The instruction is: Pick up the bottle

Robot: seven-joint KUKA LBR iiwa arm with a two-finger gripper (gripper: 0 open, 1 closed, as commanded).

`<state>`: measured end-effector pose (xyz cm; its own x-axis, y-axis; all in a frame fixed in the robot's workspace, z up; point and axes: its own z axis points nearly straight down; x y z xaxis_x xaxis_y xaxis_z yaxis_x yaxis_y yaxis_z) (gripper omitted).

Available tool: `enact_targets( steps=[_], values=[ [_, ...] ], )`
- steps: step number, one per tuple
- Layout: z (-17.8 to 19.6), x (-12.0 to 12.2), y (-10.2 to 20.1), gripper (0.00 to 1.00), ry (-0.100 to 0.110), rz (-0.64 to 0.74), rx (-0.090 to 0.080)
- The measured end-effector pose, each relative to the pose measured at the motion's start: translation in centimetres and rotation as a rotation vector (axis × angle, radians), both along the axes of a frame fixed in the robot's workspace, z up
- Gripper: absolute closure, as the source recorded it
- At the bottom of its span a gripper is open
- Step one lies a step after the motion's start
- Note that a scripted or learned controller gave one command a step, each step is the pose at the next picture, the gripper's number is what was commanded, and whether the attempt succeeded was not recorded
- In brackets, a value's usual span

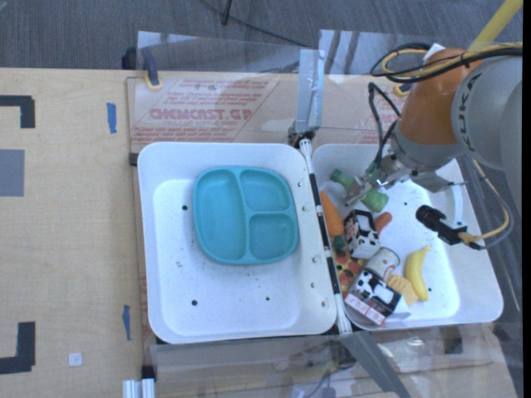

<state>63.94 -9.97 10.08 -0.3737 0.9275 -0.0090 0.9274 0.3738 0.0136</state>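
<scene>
Green bottle (371, 196) (small, lying tilted) sits w/ pincer (362, 187) right over it; grip state unclear.

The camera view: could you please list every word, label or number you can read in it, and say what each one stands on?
"CHEMCAST GP", in faded red on the clear protective sheet behind the left bin; the smaller red print under it is too blurred to read.
The black-and-white carton in the right bin bears markings too small to read.
</scene>
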Motion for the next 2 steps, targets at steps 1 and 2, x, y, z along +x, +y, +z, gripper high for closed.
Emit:
enact_targets(
  steps=[1,2],
  values=[
    [1.1,0.1,0.0,1.0,-0.005,-0.001,0.0],
    [15.4,1.5,5.9,1.0,0.013,-0.267,0.004]
  ],
)
